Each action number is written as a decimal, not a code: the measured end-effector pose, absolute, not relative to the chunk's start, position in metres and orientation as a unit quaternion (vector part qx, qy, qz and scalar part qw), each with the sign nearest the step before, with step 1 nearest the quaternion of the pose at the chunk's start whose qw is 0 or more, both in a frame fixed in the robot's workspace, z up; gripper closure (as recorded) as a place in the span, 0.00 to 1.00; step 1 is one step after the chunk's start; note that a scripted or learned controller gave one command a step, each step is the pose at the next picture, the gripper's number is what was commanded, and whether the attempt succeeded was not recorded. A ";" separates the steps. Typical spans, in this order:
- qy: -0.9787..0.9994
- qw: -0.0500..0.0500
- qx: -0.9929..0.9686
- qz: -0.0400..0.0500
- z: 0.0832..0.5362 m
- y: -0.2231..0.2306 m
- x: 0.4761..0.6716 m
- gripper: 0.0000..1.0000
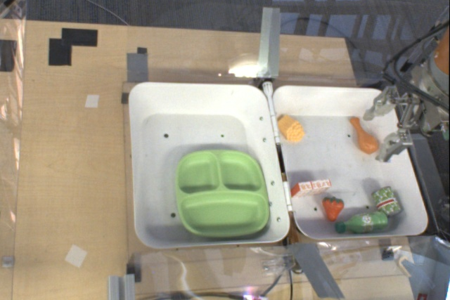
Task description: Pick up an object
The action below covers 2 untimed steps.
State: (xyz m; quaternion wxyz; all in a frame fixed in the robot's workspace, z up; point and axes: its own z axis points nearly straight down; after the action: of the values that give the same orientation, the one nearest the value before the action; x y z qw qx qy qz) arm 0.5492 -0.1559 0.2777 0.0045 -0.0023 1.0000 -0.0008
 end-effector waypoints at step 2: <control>0.961 0.006 0.275 0.000 0.098 -0.188 0.614 0.00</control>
State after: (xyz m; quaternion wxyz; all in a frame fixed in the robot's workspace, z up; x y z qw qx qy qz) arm 0.6142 -0.1884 0.0979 0.0057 0.2755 0.9613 0.0002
